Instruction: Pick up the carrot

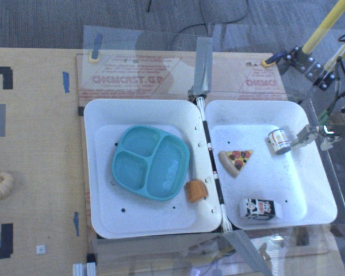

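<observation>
The carton (258, 208) lies nearest, below-left of the end effector (303, 137), whose opening I cannot tell. The carrot (196, 190) sits far left of it in the other bin (98, 119), touching the teal plate (150, 162); approach from the free side.

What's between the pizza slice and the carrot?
In the camera view, the two bins' adjoining rims run between the pizza slice and the carrot, which lie in different bins.

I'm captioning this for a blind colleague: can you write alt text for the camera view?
Two white bins sit side by side: the left bin holds a teal divided plate with an orange carrot beside it. The right bin holds a pizza slice, a can and a small carton.
</observation>
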### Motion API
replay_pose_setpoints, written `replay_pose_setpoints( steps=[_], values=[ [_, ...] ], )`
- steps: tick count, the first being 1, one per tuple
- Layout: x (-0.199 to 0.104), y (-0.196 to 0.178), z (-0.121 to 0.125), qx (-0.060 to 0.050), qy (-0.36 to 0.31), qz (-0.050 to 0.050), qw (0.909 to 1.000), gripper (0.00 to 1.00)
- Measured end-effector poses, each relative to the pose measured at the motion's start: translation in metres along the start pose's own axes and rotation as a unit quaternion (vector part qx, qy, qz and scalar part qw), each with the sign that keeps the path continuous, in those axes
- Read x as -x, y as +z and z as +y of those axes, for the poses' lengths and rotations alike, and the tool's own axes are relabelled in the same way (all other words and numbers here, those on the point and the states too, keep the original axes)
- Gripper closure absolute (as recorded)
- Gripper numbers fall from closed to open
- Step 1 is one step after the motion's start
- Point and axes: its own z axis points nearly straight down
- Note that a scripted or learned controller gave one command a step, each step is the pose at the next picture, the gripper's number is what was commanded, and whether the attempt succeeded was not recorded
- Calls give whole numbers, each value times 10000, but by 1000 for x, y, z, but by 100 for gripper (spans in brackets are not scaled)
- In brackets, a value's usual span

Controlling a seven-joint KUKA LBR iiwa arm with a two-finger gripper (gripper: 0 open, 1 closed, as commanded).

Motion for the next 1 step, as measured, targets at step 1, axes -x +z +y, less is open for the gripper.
replay_pose_setpoints(
  steps=[1],
  values=[
    [-72,99,-43,-14,1319,5,9913,0]
  ],
)
